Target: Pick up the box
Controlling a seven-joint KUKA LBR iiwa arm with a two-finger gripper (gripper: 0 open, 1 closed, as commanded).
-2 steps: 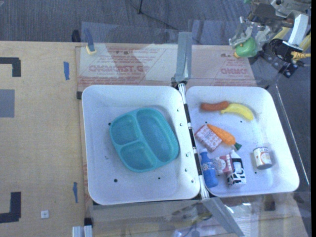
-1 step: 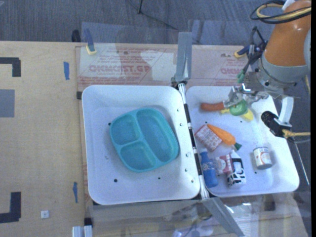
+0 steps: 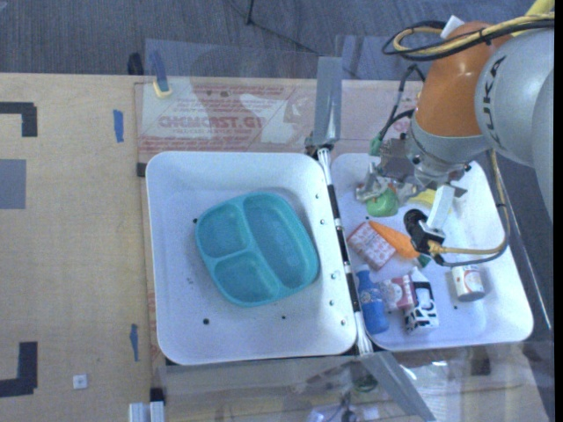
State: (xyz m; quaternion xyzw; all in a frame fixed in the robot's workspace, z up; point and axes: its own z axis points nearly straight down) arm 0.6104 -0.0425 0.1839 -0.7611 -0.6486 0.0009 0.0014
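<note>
A small red-and-white patterned box (image 3: 371, 245) lies flat near the left wall of the right bin (image 3: 493, 323). My gripper (image 3: 385, 181) hangs over the far left part of that bin, just above a green rounded item (image 3: 382, 205). It is up and slightly right of the box, not touching it. An orange carrot-shaped toy (image 3: 392, 238) lies against the box's right edge. The grey arm with its orange band (image 3: 453, 77) comes in from the upper right and hides the bin's far corner.
The left bin (image 3: 176, 323) holds a teal divided plate (image 3: 256, 247). In the right bin's front lie a blue bottle (image 3: 371, 304), a pink-and-white pack (image 3: 403, 290), a black-and-white carton (image 3: 422, 311) and a white can (image 3: 467, 282). A yellow cable (image 3: 471, 251) loops over that bin.
</note>
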